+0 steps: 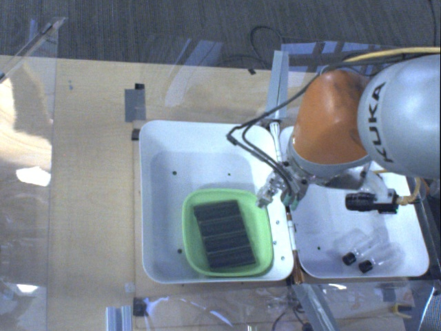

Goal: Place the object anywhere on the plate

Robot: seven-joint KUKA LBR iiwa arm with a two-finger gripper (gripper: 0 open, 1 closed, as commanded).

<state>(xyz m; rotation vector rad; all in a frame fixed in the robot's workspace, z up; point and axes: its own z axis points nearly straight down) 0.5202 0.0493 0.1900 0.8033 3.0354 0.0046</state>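
So from where I'm standing, the bench [83,185] is light wood and has the two white bins sitting side by side on it. The left bin [165,164] has a green plate [193,216] in its lower half, kind of a rounded square with a raised rim, and there's a dark ribbed block [224,235] lying flat on it, tilted a bit so it runs from upper left to lower right. It's sitting entirely inside the plate's rim as far as I can see. The arm [386,123] comes in from the right, big grey body with KUKA lettering and the orange band [327,123] bulging out over the seam between the bins. The gripper [279,193] pokes out underneath it, right over the divider where the two bins meet and just beside the plate's upper right corner. It's small and blurry at that spot, so honestly I can't tell whether it's spread or closed, and I don't see anything held in it. A black cable [248,140] loops off the wrist over the left bin's upper right part. In the right bin [413,264] there's a clear plastic thing with black caps [365,254] lying near the bottom edge, well apart from the gripper.
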